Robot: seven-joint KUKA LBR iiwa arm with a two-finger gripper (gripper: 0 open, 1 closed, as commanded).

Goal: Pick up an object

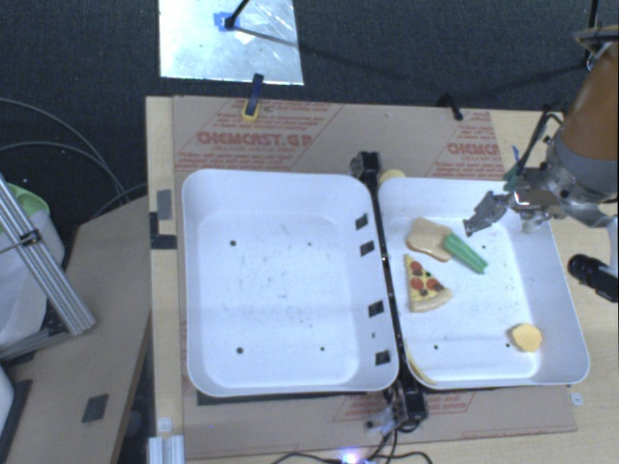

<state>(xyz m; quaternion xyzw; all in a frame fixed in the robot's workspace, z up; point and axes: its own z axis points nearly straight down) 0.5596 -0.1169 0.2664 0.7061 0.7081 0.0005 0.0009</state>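
The tool hangs over the right bin, just up and right of the green stick; whether it's open, I can't tell.

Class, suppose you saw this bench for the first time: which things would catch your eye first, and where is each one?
The eye goes to the right bin, where toy foods cluster: a pizza slice, a bread piece touching a green stick, and a small yellow piece near the front corner. The grey arm with its orange band reaches in from the right, its tool hanging just above the bread and stick.
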